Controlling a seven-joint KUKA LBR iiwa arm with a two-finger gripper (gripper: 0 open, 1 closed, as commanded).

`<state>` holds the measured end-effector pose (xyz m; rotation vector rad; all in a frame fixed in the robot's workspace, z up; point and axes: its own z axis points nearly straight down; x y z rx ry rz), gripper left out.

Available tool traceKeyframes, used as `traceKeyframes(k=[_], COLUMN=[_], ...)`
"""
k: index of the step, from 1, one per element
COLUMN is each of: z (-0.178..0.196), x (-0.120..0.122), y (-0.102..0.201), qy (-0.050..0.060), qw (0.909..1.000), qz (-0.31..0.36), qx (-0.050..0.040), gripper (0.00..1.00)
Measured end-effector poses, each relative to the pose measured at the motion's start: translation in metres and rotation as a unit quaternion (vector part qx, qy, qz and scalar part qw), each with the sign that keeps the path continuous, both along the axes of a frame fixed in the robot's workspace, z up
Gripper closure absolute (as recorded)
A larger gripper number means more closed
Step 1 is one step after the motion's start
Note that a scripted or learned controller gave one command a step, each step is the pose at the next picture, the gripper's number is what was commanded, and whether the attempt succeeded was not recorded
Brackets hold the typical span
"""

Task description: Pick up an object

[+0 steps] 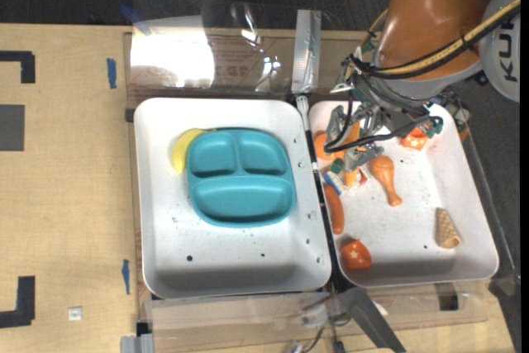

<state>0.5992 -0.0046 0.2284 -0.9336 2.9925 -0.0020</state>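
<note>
You see a flat cardboard-brown desk [66,194] carrying two smooth white bins [157,178]; the claw [351,146] state, I cannot tell.

The right bin [475,202] has a bunch of toy food. A red tomato [356,254] sits near its front left corner, an orange hot dog [335,207] lies along the left wall, and a tan drumstick [386,175] lies mid-bin. A waffle cone [447,228] rests by the right edge. More small orange bits clutter the back left corner, hard to tell apart.
</note>
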Motion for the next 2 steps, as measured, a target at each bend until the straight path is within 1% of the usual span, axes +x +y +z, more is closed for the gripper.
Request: traceKeyframes(k=[1, 2], z=[0.012, 0.017], x=[0.002, -0.071], y=[0.001, -0.026], qy=[-0.005, 0.0], qw=[1.0, 0.9997], qz=[0.0, 0.026], qx=[0.0008, -0.0005], gripper=[1.0, 1.0])
